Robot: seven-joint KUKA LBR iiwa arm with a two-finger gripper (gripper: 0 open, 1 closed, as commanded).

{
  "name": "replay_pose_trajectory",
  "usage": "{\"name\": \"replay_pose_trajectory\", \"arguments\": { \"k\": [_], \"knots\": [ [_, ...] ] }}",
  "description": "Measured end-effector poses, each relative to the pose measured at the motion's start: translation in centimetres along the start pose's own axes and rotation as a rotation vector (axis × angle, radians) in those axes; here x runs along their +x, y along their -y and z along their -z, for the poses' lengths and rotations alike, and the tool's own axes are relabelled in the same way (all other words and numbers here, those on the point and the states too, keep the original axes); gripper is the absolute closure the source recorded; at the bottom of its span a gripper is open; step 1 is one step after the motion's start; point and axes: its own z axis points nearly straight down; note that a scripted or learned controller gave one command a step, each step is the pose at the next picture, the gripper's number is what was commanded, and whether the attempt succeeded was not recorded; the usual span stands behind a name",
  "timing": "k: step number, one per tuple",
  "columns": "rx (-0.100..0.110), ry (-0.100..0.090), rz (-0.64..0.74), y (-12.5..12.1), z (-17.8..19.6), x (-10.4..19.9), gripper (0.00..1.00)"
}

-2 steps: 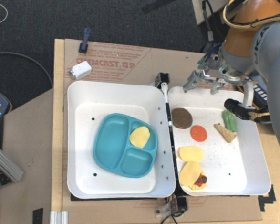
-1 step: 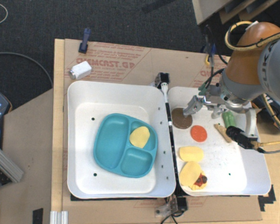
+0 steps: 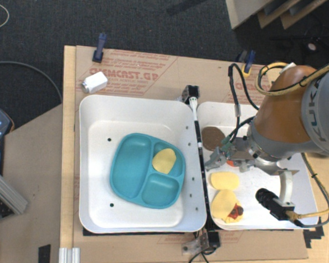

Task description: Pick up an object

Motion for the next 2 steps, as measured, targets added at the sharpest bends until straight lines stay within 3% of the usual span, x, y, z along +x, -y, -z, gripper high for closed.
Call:
{"name": "replay_pose_trajectory", "arguments": {
  "k": [1,2],
  "knots": [
    [-0.019,0.002,0.006,3.02,11.08,3.90,0.00],
    [-0.013,0.004,0.001,2.92,11.53,3.67,1.00]
  ]
}}
